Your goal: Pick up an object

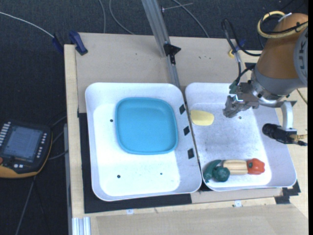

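Gripper (234, 110) hovers beside the pale yellow rounded piece (202, 117).
Claw state: cannot tell; closing here could grab air, off-target.

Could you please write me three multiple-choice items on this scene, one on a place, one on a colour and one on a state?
1. Where does the blue plate lie?
A. left bin
B. right bin
C. bare bench

2. What colour is the small object nearest the gripper?
A. red
B. yellow
C. green

3. Where is the gripper?
A. above the right bin
B. above the left bin
C. outside both bins

Answers: 1 A, the plate sits within the left bin's walls; 2 B, it is pale yellow; 3 A, it hangs over the right bin's upper part.
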{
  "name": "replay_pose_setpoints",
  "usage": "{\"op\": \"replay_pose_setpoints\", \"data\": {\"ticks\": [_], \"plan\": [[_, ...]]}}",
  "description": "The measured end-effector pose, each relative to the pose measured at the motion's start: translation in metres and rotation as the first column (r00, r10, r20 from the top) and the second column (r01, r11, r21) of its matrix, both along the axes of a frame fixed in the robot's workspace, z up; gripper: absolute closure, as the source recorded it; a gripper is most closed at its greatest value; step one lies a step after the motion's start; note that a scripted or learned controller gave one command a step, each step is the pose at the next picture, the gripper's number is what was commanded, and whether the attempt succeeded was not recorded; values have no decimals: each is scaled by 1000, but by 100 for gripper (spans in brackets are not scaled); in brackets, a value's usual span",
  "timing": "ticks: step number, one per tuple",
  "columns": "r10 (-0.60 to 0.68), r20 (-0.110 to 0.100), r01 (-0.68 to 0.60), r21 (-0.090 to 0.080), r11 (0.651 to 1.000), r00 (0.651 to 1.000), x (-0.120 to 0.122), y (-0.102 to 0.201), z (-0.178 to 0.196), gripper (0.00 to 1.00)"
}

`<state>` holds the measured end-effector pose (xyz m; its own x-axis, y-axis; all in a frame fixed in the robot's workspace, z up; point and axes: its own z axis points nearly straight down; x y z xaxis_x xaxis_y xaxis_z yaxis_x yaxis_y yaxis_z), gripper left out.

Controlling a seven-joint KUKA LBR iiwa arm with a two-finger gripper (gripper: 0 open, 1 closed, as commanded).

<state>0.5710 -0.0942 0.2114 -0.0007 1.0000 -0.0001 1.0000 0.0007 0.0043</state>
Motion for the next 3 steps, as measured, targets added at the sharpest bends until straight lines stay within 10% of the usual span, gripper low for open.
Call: {"op": "replay_pose_setpoints", "data": {"ticks": [1, 3], "plan": [[0, 1, 0, 0, 1000, 1000, 1, 0, 53, 100], [3, -4, -3, 1, 1000, 1000, -12, 111, 41, 100]]}}
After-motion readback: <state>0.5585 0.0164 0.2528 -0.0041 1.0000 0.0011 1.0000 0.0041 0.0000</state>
